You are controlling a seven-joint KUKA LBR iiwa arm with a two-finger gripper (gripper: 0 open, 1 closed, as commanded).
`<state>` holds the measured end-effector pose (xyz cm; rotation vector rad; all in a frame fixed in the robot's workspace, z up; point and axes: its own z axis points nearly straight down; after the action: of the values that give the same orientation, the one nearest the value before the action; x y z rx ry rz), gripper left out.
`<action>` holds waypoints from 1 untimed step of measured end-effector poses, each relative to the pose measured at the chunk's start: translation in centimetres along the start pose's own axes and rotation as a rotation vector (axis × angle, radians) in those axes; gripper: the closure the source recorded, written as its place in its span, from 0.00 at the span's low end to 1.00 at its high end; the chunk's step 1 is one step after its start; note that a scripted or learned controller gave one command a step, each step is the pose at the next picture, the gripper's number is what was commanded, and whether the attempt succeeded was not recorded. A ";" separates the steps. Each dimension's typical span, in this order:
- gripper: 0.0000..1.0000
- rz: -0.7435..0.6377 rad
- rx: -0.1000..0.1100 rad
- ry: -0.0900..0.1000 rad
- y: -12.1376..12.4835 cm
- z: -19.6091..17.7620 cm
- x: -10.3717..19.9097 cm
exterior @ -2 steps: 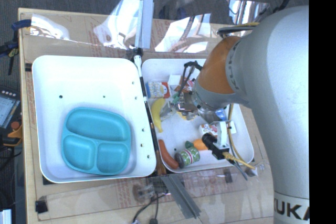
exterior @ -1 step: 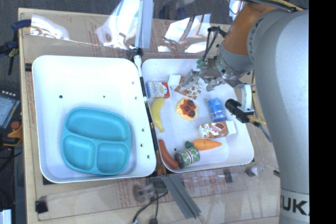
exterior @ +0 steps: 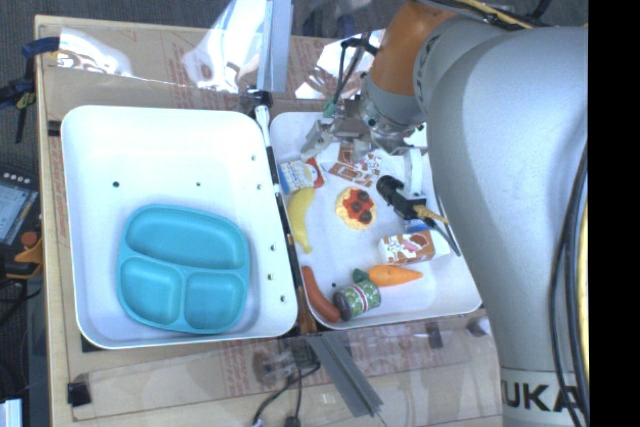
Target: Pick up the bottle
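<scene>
Lying on its side in the right shallow white bin (exterior: 448, 289), just behind an orange plastic carrot (exterior: 395, 276), is the small white bottle with a red label (exterior: 408, 247). Farther back, the grey gripper (exterior: 340, 133) hangs over that bin's far left corner; I cannot tell whether its jaws are apart or together.

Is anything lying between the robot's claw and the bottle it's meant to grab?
Yes, small things. The gripper hangs over the far end of the right bin; the bottle lies nearer the camera. Between them lie a round yellow-red toy and red packets, both low. A carrot sits close beside the bottle.
</scene>
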<state>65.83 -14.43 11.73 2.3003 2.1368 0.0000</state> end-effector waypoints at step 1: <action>0.00 0.029 0.009 0.003 -7.1 2.8 2.0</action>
<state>58.95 -11.96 8.94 2.3374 2.1087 -0.0062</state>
